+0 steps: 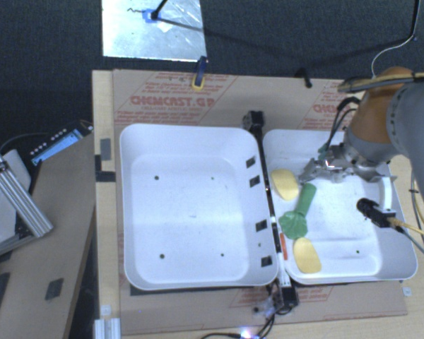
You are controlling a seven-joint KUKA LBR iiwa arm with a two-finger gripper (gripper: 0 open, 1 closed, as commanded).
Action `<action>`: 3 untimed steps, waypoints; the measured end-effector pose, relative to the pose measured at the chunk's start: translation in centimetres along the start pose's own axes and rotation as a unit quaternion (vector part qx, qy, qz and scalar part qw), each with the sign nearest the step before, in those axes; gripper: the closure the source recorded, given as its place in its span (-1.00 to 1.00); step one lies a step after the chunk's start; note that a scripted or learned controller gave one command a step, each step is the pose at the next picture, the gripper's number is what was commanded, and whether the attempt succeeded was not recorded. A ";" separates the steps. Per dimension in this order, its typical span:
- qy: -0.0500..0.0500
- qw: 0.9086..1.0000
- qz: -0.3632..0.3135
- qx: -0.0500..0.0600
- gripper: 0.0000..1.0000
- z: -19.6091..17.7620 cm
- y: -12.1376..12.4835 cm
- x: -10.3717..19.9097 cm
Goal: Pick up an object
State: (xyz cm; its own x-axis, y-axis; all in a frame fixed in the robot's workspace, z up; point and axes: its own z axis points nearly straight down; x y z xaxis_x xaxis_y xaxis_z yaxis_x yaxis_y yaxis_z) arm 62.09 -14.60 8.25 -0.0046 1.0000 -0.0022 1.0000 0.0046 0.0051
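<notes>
- Reaches in from the right as a grey arm (pixel 413 119), bent down over the right bin (pixel 399 260), with the orange band (pixel 373 115) held high above that bin's far edge.
- Ends in the gripper (pixel 324 168), low over the far-left part of the right bin and angled toward the left bin (pixel 191 210).
- Hangs just right of the upper yellow piece (pixel 285 183) and close to the slender top end of the green tool (pixel 300 210); possibly touching that end, though hard to judge at this slant.
- Cannot tell how far the claw is open; no object visibly in its grasp.
- Lying on the right bin's floor near its left wall: the green tool, broad end toward the near side.
- Just below that broad end: the lower yellow piece (pixel 307 255).
</notes>
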 end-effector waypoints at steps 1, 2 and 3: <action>0.002 1.000 -0.001 0.005 -1.00 -0.2 -5.8 5.2; 0.001 1.000 -0.001 -0.002 -1.00 -0.3 2.0 6.2; 0.001 1.000 -0.002 0.000 1.00 -1.4 1.7 6.1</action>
State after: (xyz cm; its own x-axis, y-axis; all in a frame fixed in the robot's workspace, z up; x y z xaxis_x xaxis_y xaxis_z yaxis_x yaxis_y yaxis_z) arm 63.80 -8.47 9.64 -0.0077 1.0000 -0.0003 1.0000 0.0077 0.0056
